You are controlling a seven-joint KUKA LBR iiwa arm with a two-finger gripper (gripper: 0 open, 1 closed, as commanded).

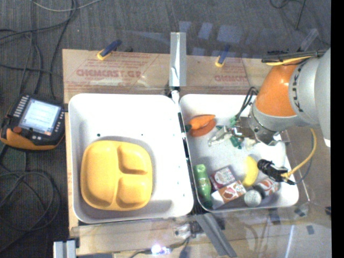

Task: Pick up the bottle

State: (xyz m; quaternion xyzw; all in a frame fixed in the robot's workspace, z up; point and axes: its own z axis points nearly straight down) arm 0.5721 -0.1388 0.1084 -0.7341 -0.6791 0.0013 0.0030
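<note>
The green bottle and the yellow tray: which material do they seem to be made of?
The green bottle, lying by the right bin's left wall, looks like glossy, perhaps translucent plastic: small bright highlights run along it. The yellow tray in the left bin looks like moulded matte plastic: even colour, rounded compartments, only soft sheen. Neither is certain from the look alone.

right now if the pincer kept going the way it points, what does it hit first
Probably the orange object by the right bin's left wall; the pincer points left toward it, though depth is unclear.
</note>
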